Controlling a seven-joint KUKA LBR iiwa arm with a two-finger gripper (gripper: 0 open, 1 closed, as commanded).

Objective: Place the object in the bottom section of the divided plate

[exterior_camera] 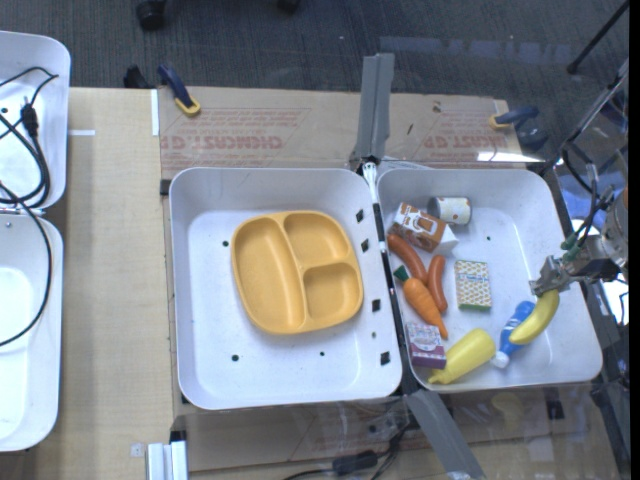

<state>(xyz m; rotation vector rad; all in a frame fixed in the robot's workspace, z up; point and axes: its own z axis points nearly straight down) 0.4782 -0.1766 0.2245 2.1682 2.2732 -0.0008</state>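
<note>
1. End effector [548, 278] sits at the right edge of the right bin [520, 193], low over the bin floor, reaching in from the right; can't tell how it is set.
2. Banana [537, 317] lies just below the end effector tip, its top end touching or nearly touching it; can't tell if it is gripped.
3. Blue bottle [513, 330] lies right against the banana's left side, white cap pointing down-left.
4. Yellow squeeze bottle [463, 355] lies next to the blue bottle, near the bin's front wall.
5. Green-and-white packet [473, 284] lies flat mid-bin, apart from the banana.
6. Carrots [425, 286] and a sausage-like red piece lie along the bin's left wall; small box [426, 343] is below them.
7. Orange-brown carton [420, 225] and a small can [452, 210] lie at the back of the bin.
8. Left bin [195, 298] holds the yellow divided plate [297, 270], near centre, with nothing in its sections.
9. Both bins rest on the table [110, 268].
</note>
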